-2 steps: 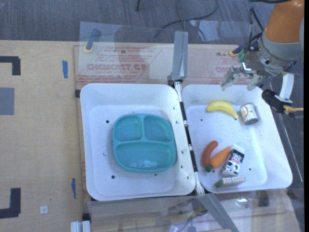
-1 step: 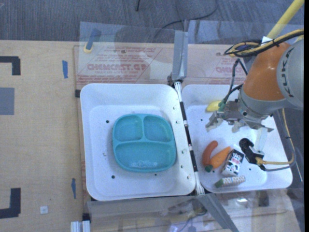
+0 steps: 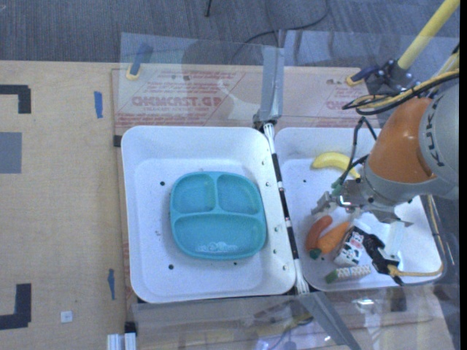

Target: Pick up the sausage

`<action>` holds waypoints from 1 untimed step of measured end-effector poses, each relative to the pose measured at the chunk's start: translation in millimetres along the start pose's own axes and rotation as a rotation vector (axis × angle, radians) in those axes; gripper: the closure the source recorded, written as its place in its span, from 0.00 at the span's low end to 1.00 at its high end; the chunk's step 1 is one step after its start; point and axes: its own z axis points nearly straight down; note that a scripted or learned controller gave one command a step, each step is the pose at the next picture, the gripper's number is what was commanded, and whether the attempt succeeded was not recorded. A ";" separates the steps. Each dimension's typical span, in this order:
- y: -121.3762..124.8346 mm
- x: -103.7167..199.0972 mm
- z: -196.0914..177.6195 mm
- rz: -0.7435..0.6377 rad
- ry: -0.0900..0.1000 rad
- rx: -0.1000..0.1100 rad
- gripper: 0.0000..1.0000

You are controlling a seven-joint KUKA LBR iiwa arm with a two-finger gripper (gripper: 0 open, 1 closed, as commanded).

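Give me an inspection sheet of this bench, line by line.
Surface: two white bins side by side, left bin and right bin.
Job's things: sausage, reddish, lying in the right bin beside a carrot.
Clutter: teal divided plate in the left bin; banana and other small items in the right bin.
Grippers: gripper low over the right bin near the sausage; jaws unclear.
Cables: black cables at the arm.
Surroundings: grey floor.

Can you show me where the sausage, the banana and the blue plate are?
sausage (image 3: 317, 232): camera view, middle of its reddish body.
banana (image 3: 330, 160): camera view, middle of its yellow curve.
blue plate (image 3: 174, 211): camera view, left rim.
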 end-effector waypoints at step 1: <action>-36.4 27.0 -94.8 -0.111 -0.001 0.011 0.00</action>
